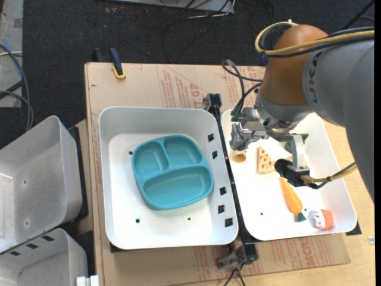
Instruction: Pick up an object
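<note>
Gripper [239, 140] low over right bin [339, 159] — beside pizza slice [264, 160]; carrot [292, 198] nearby.

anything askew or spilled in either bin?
Nothing spilled or damaged. The blue divided plate lies turned at an angle to the left bin's walls. In the right bin, the pizza slice toy, carrot toy and a small brown piece lie loose near the gripper.

— What lies in the right bin [342, 219]?
— A pizza-slice toy [264, 160], pale with red spots, lying flat. Below it, an orange carrot [292, 198], slanted toward the near rim.
— Anything else?
— A small tan piece [239, 156] by the left wall, and a pink-and-white item [322, 219] in the near right corner, too small to identify.
</note>
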Action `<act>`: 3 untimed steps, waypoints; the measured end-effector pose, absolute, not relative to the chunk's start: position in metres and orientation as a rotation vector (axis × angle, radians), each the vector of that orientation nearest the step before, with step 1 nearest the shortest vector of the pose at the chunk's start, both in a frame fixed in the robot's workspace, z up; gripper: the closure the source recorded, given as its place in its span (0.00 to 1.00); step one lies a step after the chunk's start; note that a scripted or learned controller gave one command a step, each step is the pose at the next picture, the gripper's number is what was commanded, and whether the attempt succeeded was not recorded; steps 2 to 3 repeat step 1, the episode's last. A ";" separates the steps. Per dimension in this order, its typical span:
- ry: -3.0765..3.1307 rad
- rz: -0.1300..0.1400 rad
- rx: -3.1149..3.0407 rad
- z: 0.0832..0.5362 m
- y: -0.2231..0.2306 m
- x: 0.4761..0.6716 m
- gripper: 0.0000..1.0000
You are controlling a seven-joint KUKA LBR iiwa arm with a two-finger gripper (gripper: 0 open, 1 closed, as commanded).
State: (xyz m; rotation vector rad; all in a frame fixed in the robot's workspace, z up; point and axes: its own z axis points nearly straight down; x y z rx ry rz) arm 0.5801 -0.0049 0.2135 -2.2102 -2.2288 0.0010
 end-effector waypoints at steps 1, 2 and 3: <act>-2.230 0.000 -2.209 0.221 0.045 0.574 1.00; -2.230 0.000 -2.209 0.221 0.045 0.574 1.00; -2.230 0.000 -2.209 0.221 0.045 0.574 1.00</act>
